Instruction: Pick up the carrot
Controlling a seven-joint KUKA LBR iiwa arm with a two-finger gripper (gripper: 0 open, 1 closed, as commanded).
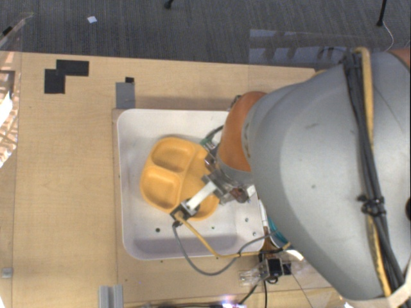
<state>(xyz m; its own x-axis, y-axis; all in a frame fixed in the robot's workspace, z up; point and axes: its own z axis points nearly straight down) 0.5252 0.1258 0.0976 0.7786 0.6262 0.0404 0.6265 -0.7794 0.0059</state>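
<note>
**Arm down over the white bin; no carrot pickup to be seen yet.**

Closest to the camera, the big grey arm (321, 172) leans in from the right over the white bin (138, 236). Below its orange band (234, 133), the hand (223, 185) hangs over the right edge of a yellow divided plate (164, 172) lying in the bin. I cannot tell whether the hand is open or closed, or whether it has hold of anything, because the wrist covers it. I cannot tell where the carrot lies either; my guess is under the arm, on or beside the plate. The reach looks made, but the grasp and lift seem still to do. Farther off are the wooden counter (64, 204) with black tape marks (64, 74), then the dark carpet (128, 18).
</note>
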